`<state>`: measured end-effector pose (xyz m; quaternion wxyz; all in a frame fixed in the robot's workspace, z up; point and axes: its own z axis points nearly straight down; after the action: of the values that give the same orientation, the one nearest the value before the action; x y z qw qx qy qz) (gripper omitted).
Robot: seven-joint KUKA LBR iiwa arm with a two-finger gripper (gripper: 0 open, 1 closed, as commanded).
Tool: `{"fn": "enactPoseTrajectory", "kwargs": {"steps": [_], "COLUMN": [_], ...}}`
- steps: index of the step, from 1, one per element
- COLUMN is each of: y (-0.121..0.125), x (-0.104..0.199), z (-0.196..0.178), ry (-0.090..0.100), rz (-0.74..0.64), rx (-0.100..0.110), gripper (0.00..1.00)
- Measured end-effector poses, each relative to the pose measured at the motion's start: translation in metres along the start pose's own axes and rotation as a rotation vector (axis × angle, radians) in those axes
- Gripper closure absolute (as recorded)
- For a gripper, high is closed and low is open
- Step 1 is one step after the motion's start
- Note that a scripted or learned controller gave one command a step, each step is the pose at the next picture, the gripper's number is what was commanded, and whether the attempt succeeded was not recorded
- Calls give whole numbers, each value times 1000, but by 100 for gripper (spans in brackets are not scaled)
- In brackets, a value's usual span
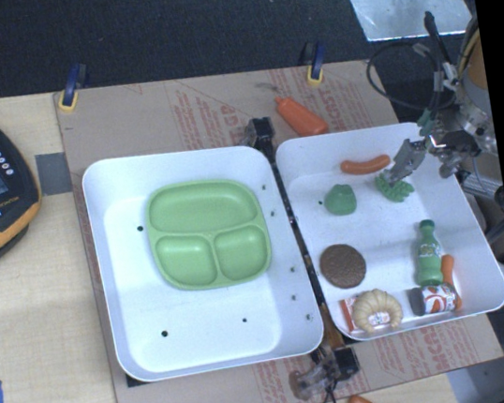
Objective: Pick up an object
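Bagel [375, 310] and can [433, 299] line the right bin's [482, 235] near wall; jaws [405, 165], state unclear, hover at green broccoli [394, 186]. Crowding sausage [365, 165] risks a slipped grasp.

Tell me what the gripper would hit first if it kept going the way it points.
Most likely the green broccoli piece, just ahead of the gripper toward lower left, though depth is unclear from above.

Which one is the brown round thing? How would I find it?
Look at the right white bin, the one full of toy food, next to the bin holding the green plate. Near that bin's left side, below the green lumpy toy, lies the brown disc. It is the only flat, dark brown circle there.
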<state>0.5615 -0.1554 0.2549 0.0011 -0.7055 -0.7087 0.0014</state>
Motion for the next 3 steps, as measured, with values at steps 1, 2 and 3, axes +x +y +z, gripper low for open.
{"fn": "enactPoseTrajectory", "kwargs": {"steps": [1,2,3], "y": [-67,-4,95], "x": [-57,-41,-57], "z": [131,163,162], "ry": [-1,-1,1], "rz": [0,-2,1], "rx": [1,0,0], "gripper": [0,0,0]}}
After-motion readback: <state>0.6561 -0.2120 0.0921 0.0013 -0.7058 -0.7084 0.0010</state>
